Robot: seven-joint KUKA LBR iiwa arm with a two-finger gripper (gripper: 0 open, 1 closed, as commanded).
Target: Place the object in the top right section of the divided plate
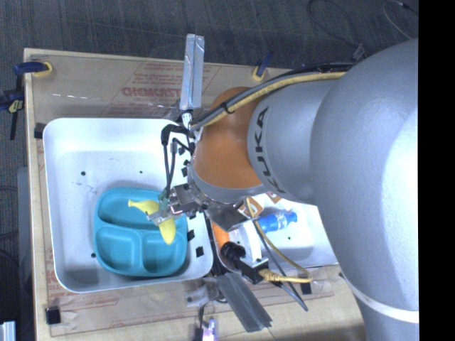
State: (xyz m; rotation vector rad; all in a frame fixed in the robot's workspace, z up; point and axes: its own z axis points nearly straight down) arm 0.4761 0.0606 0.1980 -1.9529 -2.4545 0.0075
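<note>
Dark carpet all around a wooden bench (106,77) with two white bins on it. In the left bin (64,190), toward its near right corner, sits a blue divided plate (121,247), and a yellow banana (165,227) lies over the plate's right edge, partly across its upper right section. The gripper (169,206) is right on top of the banana and looks closed on it, though the fingers are pretty small here. A blue bottle (276,222) lies in the right bin (313,244) under the big grey arm (341,141).
</note>
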